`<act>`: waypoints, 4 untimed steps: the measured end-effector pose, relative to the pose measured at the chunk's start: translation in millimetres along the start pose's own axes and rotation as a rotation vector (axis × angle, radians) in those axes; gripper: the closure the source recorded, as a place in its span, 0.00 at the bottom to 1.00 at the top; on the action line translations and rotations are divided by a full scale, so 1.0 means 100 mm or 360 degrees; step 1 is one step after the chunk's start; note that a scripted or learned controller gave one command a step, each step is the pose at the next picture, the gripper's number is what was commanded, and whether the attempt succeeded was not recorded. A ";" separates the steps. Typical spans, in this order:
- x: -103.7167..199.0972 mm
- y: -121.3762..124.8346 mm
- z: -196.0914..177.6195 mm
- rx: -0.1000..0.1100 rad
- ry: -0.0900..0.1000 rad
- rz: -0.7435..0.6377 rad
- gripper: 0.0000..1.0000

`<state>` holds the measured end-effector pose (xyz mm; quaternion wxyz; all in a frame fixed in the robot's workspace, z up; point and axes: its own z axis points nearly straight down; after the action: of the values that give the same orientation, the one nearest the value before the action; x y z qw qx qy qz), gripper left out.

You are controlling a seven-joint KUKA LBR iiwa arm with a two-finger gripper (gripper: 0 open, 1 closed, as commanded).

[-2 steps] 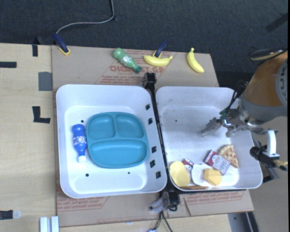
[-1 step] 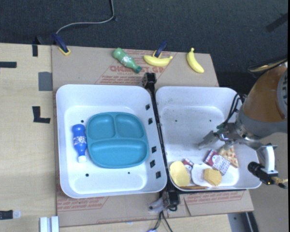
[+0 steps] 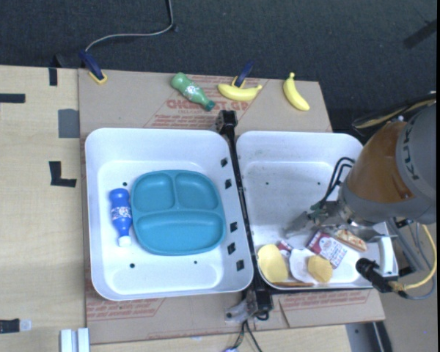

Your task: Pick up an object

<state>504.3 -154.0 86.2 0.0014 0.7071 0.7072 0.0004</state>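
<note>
Beyond the bins, you have a green bottle point(image 3: 192, 91) and two bananas point(image 3: 239, 91) point(image 3: 295, 94) lying on the cardboard sheet point(image 3: 143, 97), near blue clamps point(image 3: 93, 66).

Blue plate point(image 3: 178, 213), blue bottle point(image 3: 120, 215), yellow bananas point(image 3: 239, 92), green bottle point(image 3: 193, 91), possibly red-white packet point(image 3: 328, 248).

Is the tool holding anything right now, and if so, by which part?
Cannot tell. The tool sits low in the right bin, just above the red-and-white packet; its grip isn't visible.
</note>
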 end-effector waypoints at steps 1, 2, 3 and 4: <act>-0.01 0.01 -0.10 -0.0006 -0.0005 0.0002 1.00; -0.01 0.01 -0.10 -0.0004 -0.0004 0.0002 0.00; -0.01 0.01 -0.19 -0.0003 -0.0003 0.0002 1.00; -0.64 0.19 -1.04 0.0003 -0.0001 0.0001 1.00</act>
<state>522.8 -218.3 190.6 0.0009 0.7072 0.7070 -0.0006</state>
